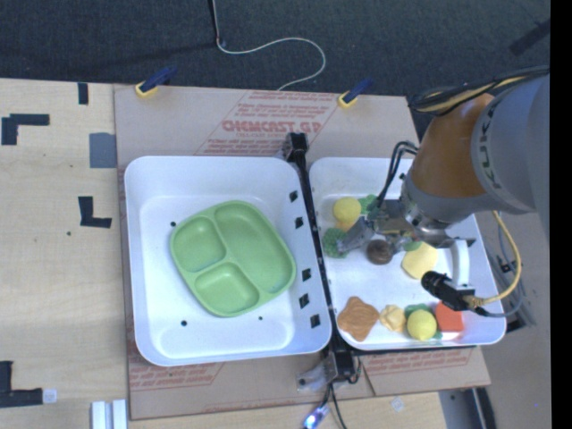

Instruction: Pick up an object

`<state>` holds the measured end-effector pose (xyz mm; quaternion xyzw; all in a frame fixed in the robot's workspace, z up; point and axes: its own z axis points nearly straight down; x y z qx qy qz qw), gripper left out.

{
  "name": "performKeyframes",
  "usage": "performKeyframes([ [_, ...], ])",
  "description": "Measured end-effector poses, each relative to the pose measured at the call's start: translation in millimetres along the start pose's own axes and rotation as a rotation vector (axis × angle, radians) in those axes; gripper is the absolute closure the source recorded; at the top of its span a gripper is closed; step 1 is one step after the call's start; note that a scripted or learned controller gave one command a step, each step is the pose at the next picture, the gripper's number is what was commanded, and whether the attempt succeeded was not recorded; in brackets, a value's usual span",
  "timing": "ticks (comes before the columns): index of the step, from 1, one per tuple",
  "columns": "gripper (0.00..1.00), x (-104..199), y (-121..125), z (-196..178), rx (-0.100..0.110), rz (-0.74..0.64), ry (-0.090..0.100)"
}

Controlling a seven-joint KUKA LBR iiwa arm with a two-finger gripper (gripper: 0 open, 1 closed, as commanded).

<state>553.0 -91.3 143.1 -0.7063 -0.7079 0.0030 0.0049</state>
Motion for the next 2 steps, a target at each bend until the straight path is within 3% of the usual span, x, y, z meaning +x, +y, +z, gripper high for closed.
performKeyframes([
  [1,0.00,-14.1,36.5,56.6,-0.021,0.003,-0.002],
  [2,0.00,-4.1,69.5,56.4,-0.016,0.000,-0.004],
])
